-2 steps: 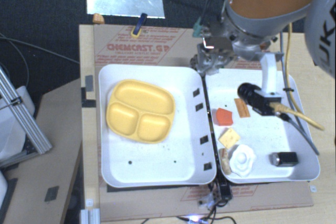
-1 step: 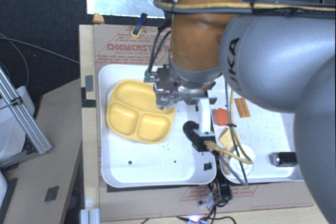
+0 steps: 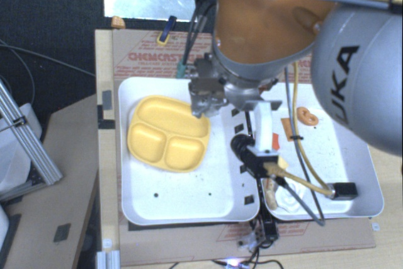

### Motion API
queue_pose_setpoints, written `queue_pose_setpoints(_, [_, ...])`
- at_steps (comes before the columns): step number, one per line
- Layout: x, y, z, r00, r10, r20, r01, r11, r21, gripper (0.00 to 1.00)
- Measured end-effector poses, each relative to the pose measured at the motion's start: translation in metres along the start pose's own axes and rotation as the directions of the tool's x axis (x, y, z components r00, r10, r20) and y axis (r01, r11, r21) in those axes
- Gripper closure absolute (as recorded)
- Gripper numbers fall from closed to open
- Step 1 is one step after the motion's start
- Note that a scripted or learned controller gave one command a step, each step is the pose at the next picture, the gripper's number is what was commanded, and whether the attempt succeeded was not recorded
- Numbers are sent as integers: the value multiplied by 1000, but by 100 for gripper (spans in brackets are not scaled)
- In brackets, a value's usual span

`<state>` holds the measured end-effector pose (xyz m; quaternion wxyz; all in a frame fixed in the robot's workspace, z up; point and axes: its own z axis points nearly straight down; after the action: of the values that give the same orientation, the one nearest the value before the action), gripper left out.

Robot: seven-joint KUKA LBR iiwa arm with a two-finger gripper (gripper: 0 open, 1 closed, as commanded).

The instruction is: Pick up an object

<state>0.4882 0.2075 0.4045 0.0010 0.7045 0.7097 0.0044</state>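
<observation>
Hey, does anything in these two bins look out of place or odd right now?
Nothing looks spilled or broken. The yellow three-compartment plastic plate lies flat but turned askew in the left white bin. A small orange ring sits in the right white bin.

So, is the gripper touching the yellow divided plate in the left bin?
Cannot tell. In the camera view the gripper overlaps the top right rim of the yellow divided plate, but the slanted angle hides whether it touches or hangs above.
</observation>
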Motion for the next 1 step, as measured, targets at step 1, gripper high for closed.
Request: queue_pose_setpoints(1, [26, 33, 104, 1000, 5, 5, -5, 1000, 9, 100])
